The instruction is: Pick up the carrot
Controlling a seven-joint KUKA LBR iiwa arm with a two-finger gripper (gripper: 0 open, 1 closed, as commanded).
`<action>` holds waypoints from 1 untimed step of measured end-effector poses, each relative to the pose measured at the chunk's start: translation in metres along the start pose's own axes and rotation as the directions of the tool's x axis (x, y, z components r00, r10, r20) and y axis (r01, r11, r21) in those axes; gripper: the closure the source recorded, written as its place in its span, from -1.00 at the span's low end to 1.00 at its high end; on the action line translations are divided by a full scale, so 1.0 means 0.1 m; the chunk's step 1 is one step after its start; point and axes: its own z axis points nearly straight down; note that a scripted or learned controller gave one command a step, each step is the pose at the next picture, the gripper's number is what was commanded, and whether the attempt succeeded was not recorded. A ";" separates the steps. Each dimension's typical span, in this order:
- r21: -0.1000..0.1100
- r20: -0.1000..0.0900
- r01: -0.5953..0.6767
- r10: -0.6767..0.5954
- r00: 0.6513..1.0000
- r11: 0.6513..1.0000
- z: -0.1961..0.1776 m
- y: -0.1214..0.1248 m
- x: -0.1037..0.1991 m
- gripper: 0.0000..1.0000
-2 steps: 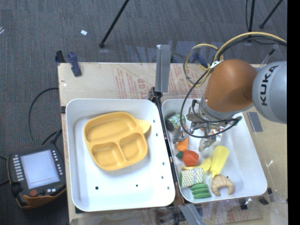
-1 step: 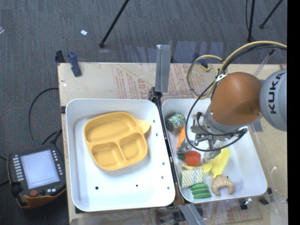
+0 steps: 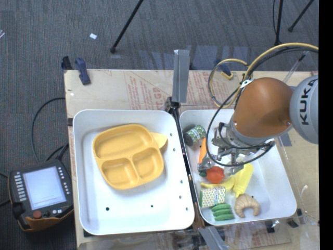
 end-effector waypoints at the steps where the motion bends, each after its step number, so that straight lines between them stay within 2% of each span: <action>1: 0.008 0.000 -0.261 0.261 0.965 0.965 -0.93 -0.23 -0.57 1.00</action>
